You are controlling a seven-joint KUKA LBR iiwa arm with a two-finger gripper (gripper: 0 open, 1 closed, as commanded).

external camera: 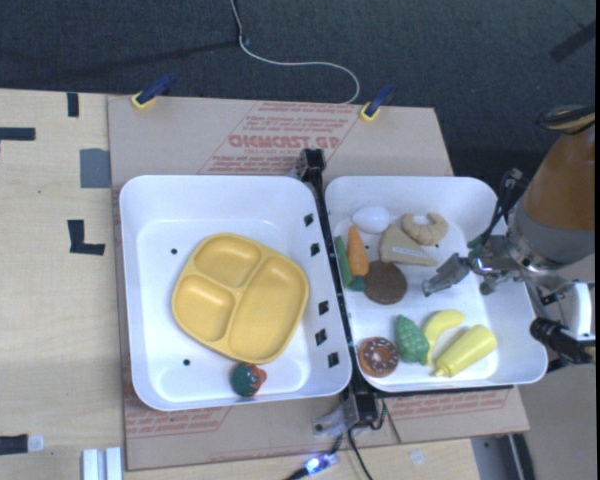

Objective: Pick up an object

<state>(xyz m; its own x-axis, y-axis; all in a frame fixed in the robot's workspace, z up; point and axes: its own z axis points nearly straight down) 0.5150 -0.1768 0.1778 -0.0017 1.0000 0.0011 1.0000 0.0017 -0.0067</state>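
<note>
The right bin (470, 196) holds several toy foods: a white egg (370, 218), an orange carrot (357, 251), a tan pastry (424, 228) on a cream wedge (404, 251), a brown round cookie (386, 283), a green vegetable (412, 338), a yellow banana (442, 323), a yellow bottle-like piece (467, 351) and a sprinkled donut (378, 356). My gripper (468, 278) hangs over the right half of this bin, just right of the cookie and above the banana. It is open, its fingers are splayed, and nothing sits between them.
The left bin (140, 218) carries a yellow divided plate (242, 296) and a small green-and-orange toy (247, 379) at its front edge. Both bins rest on a cardboard sheet (280, 133). A cable (280, 60) runs across the dark floor behind.
</note>
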